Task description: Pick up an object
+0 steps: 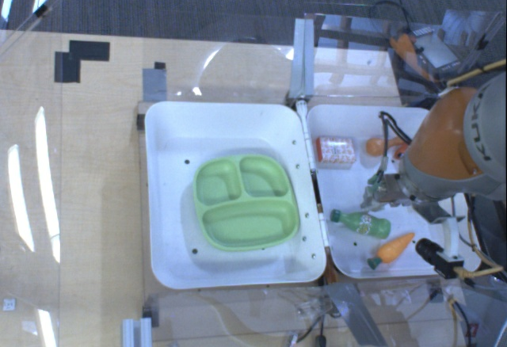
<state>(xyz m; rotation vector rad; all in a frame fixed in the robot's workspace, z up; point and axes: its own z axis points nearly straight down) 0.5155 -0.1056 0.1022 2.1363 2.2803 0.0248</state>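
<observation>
The right bin (348, 125) holds several small objects. A green bottle (360, 223) lies on its side near the bin's left wall. An orange carrot (392, 248) rests at the front, a red and white packet (335, 151) sits at the back left, and an orange piece (375, 146) lies beside it. My gripper (372, 196) hangs low over the bin's middle, just above and behind the bottle. Part of a small green item (375, 177) peeks out by the gripper. The orange wrist band (444, 143) covers the bin's right half.
The left bin (166, 179) carries a green divided plate (246, 202) in its middle. A metal rail (302, 60) runs behind the seam between the bins. Cables and clutter (420, 44) lie at the back right.
</observation>
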